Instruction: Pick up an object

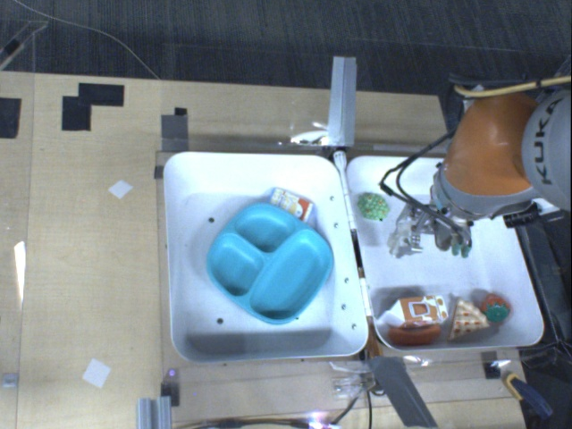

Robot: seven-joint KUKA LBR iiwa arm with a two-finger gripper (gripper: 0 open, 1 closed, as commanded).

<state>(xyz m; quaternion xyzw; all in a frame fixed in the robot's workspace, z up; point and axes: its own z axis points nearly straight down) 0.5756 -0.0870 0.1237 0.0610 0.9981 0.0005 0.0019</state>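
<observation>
Toy food pieces (438,318) sit at near edge of right bin (518,266): look light, rigid, prob slick plastic, so grab across narrow sides. Gripper (429,238) hovers mid-bin over bare floor, fingers apart, nothing between. Green ball (374,206) far-left of it. Blue tray (270,263) in left bin (192,231).

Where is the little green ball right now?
The green ball sits in the right bin, near its top left corner, close to the divider between the bins. The gripper hovers just to its lower right, apart from it.
</observation>
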